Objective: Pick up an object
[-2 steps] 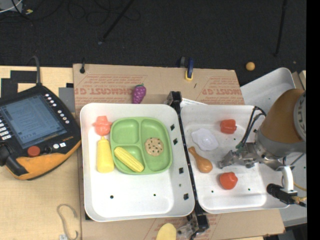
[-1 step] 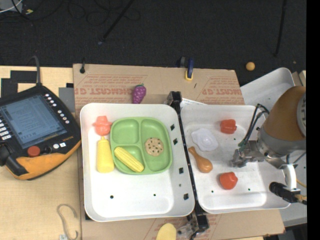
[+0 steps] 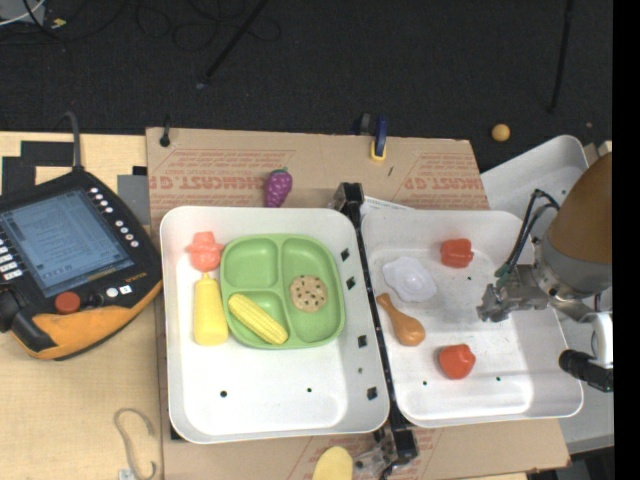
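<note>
Red toy pepper (image 3: 456,361) sits in the right bin (image 3: 560,398), near my gripper (image 3: 494,309). I lower there because toys lie close, but I cannot tell how its jaws stand.

**Materials and surface finishes on the bench**

Two white bins (image 3: 260,408) look like smooth, slightly glossy plastic. A green divided plate (image 3: 282,263) and a yellow corn cob (image 3: 258,319) have a matt plastic look. Brown printed cardboard (image 3: 310,168) lies beneath, dull and papery. The clear cup (image 3: 410,279) appears translucent plastic.
</note>
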{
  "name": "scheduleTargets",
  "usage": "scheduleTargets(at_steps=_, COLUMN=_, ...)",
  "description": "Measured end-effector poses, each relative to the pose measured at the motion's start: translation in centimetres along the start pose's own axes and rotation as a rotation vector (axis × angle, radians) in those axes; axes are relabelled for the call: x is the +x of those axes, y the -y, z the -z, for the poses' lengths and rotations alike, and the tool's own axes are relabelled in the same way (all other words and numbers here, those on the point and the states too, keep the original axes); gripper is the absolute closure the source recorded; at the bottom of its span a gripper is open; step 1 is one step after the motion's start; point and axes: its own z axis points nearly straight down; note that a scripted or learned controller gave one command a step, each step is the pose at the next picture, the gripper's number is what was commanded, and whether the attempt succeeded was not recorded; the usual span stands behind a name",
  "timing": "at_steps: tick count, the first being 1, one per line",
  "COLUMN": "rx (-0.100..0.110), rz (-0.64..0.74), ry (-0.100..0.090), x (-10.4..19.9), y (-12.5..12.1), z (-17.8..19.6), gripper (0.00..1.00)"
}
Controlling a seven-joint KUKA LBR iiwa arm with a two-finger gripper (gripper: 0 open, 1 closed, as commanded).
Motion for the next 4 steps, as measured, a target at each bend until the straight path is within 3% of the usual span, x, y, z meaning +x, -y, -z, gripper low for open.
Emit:
scheduleTargets(at_steps=1, rx=-0.002, rz=0.006, ry=0.000, x=0.2, y=0.0, z=6.3, gripper=1.00)
scheduleTargets(at_steps=2, rx=0.000, rz=0.006, ry=0.000, x=0.1, y=0.0, z=8.7, gripper=1.00)
scheduleTargets(at_steps=4, rx=0.004, rz=0.009, ry=-0.003, x=10.0, y=-2.6, z=8.5, gripper=1.00)
